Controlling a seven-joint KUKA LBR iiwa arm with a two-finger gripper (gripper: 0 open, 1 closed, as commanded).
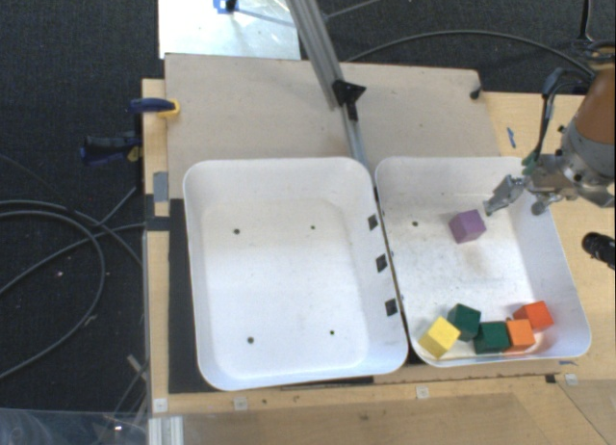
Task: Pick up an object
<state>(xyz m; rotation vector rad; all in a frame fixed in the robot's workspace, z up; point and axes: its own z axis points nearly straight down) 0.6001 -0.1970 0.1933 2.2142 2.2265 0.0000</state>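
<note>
A purple cube (pixel 467 225) lies alone in the upper middle of the right bin (pixel 423 183). Along that bin's front wall sit a yellow cube (pixel 442 335), a dark green cube (pixel 465 319), a green cube (pixel 492 337), an orange cube (pixel 521 334) and a red-orange cube (pixel 535 315), packed close together. My gripper (pixel 520 200) hangs over the bin's upper right part, up and to the right of the purple cube. Its fingers are spread open with nothing between them.
The left bin (pixel 207 241) stands beside the right one, joined along a middle edge with black clips (pixel 381 262). A slanted metal pole (pixel 322 43) crosses the back of the bench. A blue and yellow clamp (pixel 154 106) sits at the bench's left edge.
</note>
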